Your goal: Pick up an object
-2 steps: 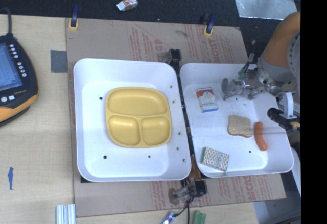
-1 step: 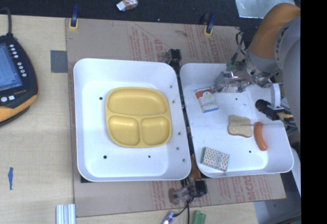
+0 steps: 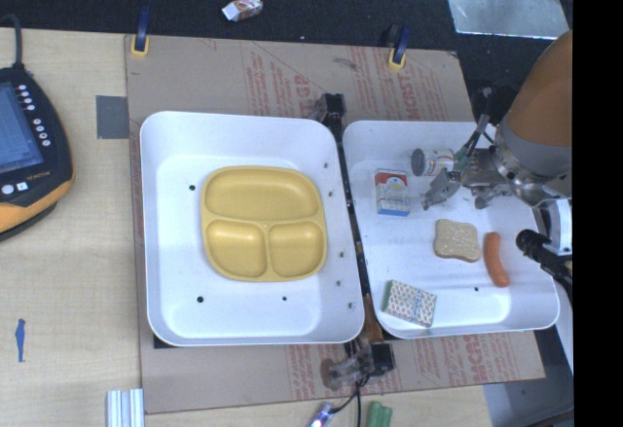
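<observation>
In the right bin lie a small red and white box, a slice of bread, an orange-red sausage and a green patterned packet. My gripper hangs over the back of this bin, between the box and the bin's right wall, just above the bread. Its two fingers are spread apart, one pointing towards the box and one towards the sausage. It stands open with nothing between them. The arm's orange band is at the right edge.
The left bin holds a yellow divided plate. A teach pendant lies at the far left of the bench. Clamps sit at the cardboard's back edge. A crumpled wrapper lies on the dark floor behind.
</observation>
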Controlling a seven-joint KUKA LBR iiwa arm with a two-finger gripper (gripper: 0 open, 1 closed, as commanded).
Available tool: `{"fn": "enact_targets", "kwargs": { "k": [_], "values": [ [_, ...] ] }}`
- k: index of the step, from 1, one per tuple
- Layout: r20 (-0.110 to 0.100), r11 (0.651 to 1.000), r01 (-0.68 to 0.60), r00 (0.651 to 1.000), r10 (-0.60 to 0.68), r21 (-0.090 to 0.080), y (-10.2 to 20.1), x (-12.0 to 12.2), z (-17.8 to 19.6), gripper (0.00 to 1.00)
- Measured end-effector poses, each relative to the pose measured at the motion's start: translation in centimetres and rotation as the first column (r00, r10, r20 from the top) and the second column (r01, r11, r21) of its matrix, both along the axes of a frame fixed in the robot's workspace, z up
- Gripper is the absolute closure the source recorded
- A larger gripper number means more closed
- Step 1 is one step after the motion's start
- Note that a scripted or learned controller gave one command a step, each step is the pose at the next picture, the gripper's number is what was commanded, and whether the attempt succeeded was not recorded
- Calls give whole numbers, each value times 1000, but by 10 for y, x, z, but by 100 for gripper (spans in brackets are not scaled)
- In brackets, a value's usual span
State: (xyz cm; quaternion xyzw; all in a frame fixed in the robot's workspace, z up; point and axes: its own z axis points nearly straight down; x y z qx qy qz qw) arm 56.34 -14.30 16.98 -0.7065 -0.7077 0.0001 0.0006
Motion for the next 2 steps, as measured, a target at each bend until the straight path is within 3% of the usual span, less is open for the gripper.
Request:
{"fn": "enact_targets", "kwargs": {
  "k": [1,2],
  "values": [
    [-3,1000,0,1000,0,0,-37,-8,-29,0],
    [0,1000,-3,1000,3,-2,-14,-12,-77,0]
  ]
}}
